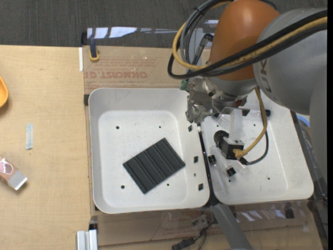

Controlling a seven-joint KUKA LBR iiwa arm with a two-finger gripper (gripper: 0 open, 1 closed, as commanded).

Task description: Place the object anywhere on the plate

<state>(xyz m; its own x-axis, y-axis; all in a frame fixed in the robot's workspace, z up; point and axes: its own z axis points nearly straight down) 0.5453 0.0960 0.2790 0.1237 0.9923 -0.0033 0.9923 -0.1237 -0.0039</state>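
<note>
The plate [154,165] lies in the left bin [104,155] with nothing on it, so placing remains undone. The gripper [193,116] hangs up-right of the plate. I cannot tell the jaws' state or where the object is.

We can read one piece of print: faded red capitals on the brown cardboard sheet [125,69] lying just beyond the left white bin [96,139]. They stand upside down to this camera and appear to spell "CHEMCAST", followed by a few letters we cannot make out. Fainter red print beside it is too blurred to read.
</note>
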